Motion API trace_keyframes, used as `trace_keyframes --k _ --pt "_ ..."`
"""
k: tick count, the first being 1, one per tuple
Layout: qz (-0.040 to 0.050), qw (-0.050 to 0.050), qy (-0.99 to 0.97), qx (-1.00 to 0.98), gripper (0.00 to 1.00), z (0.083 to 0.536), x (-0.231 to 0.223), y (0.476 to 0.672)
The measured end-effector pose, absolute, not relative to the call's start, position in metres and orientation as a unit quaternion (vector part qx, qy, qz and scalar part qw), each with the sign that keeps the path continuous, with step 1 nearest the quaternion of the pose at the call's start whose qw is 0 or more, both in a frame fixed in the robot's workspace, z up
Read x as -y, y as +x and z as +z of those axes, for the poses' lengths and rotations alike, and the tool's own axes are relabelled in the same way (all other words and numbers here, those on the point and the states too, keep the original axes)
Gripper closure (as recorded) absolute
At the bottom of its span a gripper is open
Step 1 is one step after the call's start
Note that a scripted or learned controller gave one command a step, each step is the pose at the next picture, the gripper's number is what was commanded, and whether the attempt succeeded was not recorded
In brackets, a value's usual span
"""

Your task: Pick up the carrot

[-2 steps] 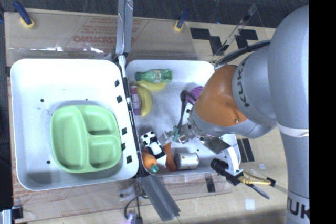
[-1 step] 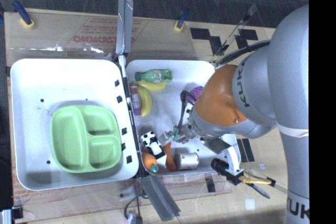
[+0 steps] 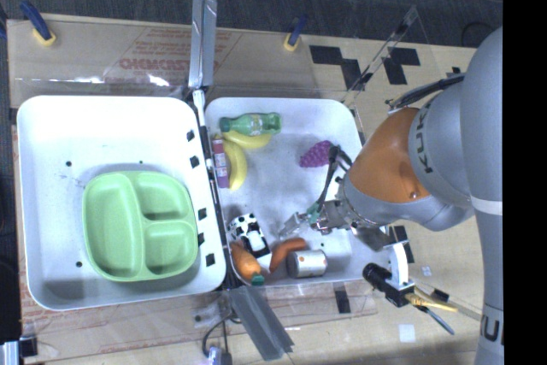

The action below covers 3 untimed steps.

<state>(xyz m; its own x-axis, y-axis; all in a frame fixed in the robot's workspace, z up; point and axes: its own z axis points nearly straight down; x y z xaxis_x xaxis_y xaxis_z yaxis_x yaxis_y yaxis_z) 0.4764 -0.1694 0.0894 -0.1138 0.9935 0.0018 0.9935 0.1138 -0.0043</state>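
Fig.: Carrot (image 3: 286, 250) lies at near edge of right bin (image 3: 355, 126), betw. silver can (image 3: 306, 262) and cow toy (image 3: 249, 232); orange fruit (image 3: 248, 266) just beside. Gripper (image 3: 299, 222) sits directly above it; fingers apart, nothing betw. them. Carrot prob. light, rigid, smooth plastic, so liable to slip. Best grip: across thick mid-body, approx. perpendicular to long axis.
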Motion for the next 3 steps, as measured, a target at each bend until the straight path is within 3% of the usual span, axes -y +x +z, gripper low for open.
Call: trace_keyframes --k 1,2,3 --pt "0.0039 -0.012 -0.617 0.787 0.0 0.094 0.116 0.479" --pt "0.003 -0.001 -0.613 0.79 1.0 0.099 0.109 0.478" --pt "0.0026 0.003 -0.731 0.682 1.0 0.189 0.011 0.533"
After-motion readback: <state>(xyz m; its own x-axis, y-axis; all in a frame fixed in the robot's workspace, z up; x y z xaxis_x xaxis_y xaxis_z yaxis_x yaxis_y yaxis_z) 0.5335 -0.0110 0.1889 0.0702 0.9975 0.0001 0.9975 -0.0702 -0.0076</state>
